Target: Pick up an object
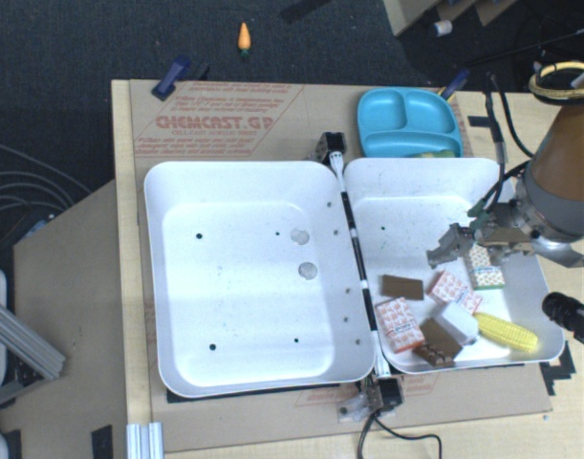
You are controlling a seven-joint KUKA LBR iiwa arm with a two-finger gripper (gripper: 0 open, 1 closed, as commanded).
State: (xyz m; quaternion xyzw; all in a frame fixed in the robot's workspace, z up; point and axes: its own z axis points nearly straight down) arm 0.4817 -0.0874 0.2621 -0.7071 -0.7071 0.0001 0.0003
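The right bin holds several small objects in its near right part. A flat brown block lies near the middle. Red-and-white patterned packets lie at the front, to the right and further right. A yellow corn cob rests by the front right rim, beside a white-grey block and a dark brown piece. My gripper hangs low over the bin, just up-left of the right-hand packets, with nothing seen held in it.
The left bin has two small round greyish marks on its floor. A blue divided tray sits behind the right bin. The arm comes in over the right rim. A blue clip lies at the board's far-left corner.
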